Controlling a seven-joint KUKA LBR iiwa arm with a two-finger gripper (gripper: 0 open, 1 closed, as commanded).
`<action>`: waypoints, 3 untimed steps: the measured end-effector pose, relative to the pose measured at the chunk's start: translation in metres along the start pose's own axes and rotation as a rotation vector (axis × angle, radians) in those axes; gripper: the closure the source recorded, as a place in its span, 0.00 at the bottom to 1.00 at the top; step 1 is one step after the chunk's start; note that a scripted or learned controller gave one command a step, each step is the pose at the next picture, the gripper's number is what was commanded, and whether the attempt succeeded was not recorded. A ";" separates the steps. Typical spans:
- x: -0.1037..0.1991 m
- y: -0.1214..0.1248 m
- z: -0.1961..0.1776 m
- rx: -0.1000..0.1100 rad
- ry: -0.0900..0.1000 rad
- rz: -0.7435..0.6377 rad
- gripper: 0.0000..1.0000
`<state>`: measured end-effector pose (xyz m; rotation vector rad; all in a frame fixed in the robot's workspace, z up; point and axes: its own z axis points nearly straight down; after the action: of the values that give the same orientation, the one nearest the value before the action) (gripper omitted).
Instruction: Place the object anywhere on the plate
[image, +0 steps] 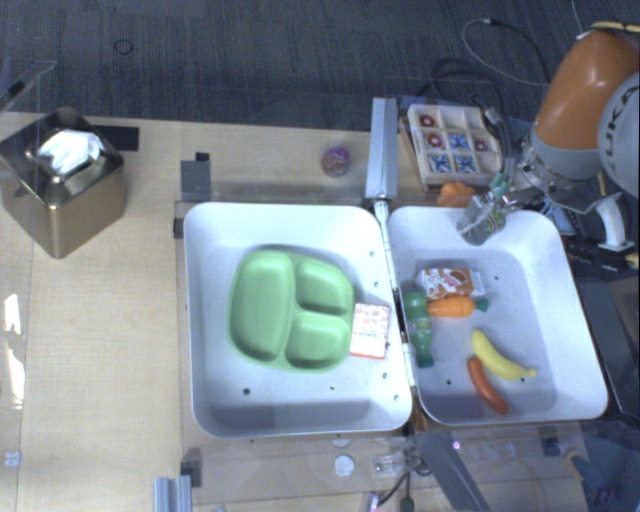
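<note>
So far the job looks barely begun. On the left of the counter (120, 330) sits a brass-coloured box (62, 195) with something white inside, well apart from the bins. The left bin (215, 400) holds the green plate (290, 308), a three-part tray, and nothing lies on it; a small white card with red print (369, 331) lies just beside its right edge, the lettering too small to read. In the right bin (580, 390) the candidates wait: a green bottle (419, 328) against the left wall, a printed packet (447, 281) with a carrot (453, 308) against it, a banana (500, 359) and a red sausage-like piece (487, 386). None of the packet's writing is legible. The claw (483, 217) hangs over the far edge of that bin, carrying nothing that I can see; whether it is spread or clenched I cannot tell. Picking, carrying and placing all remain.
</note>
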<state>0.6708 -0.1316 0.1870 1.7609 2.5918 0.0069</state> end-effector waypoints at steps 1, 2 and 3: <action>0.065 0.025 -0.056 -0.003 -0.001 -0.160 1.00; 0.123 0.007 -0.027 0.004 0.003 0.030 1.00; 0.203 -0.016 -0.015 0.004 0.004 0.123 1.00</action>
<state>0.5813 0.0510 0.2011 1.9201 2.4837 0.0056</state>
